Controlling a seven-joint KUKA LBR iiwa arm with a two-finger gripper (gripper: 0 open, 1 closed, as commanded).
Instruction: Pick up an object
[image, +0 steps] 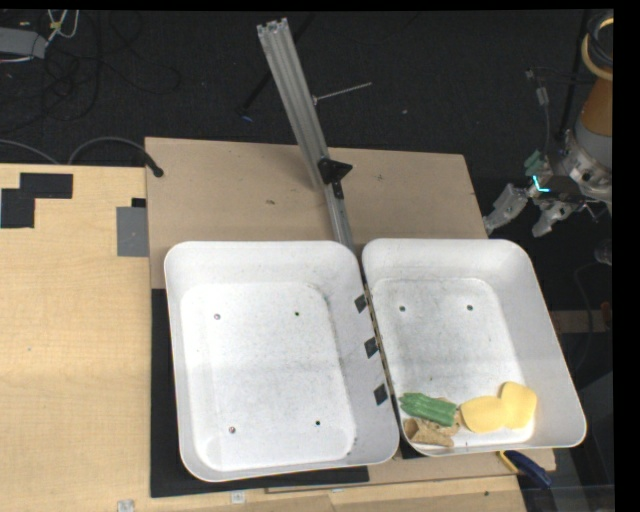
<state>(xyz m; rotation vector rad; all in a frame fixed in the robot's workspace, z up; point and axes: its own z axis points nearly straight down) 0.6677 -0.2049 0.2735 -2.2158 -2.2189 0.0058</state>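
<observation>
Camera view: the 2-finger gripper (527, 212) hangs spread open and empty beyond the right shallow white plastic bin's (520, 262) far right corner. The yellow soft lumpy object (500, 409), green pepper-like piece (430, 407) and small tan scrap (430, 432) crowd its near edge. Judged step: approach; next, travel over them and descend.

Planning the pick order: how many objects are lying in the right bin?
3, all clustered at the near edge of the right bin: a green piece, a tan piece just below it, and a yellow piece beside them. Smaller bits could be hidden underneath.
</observation>
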